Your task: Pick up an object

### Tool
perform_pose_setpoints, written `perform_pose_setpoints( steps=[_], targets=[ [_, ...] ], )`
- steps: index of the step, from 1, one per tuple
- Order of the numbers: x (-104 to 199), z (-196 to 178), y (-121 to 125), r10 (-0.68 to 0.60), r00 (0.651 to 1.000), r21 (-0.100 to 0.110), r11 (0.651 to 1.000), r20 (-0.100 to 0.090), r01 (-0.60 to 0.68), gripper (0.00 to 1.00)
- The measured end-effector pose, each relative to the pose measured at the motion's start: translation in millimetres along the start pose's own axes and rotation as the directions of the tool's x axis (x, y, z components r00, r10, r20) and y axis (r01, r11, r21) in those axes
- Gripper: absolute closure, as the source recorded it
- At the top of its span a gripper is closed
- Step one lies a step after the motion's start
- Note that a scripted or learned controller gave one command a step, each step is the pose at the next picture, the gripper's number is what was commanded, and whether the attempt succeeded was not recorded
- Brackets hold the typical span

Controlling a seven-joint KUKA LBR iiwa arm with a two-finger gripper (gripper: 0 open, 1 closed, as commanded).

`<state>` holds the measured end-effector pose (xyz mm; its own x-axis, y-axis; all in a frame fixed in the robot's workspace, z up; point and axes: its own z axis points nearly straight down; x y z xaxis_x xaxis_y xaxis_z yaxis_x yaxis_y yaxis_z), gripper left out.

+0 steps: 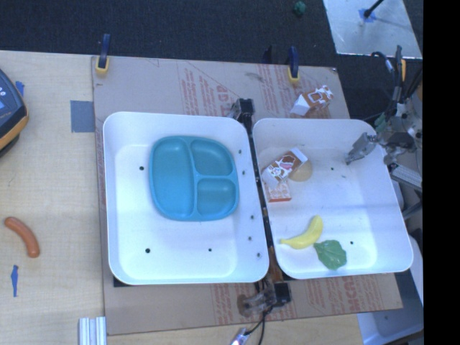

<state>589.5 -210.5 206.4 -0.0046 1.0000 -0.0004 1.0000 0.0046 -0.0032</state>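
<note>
On the wooden counter (50,192) lies a smooth orange sausage (22,236). The left bin (122,192) holds a glossy blue plastic plate (194,177) with three compartments. The right bin (359,192) holds a printed carton (280,175), its writing unreadable, a curved yellow banana (303,234) and a green lump (331,254). The gripper (359,149) hovers at that bin's upper right; whether it is open I cannot tell

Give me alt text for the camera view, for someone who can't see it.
The pincer hovers at the right bin's far right corner; that bin holds a banana, green leaf toy and snack carton. The left bin holds a blue divided plate.
</note>
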Motion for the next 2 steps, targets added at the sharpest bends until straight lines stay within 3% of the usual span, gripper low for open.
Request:
perform_pose_setpoints(
  steps=[1, 2],
  targets=[
    [-1.1, 115.7, -72.8, 0.0, 1.0, 0.002, 1.0, -0.001, 0.0, 0.0],
    [76.4, 114.3, -12.7, -0.004, 1.0, -0.001, 1.0, 0.0, 0.004, 0.0]
  ],
)
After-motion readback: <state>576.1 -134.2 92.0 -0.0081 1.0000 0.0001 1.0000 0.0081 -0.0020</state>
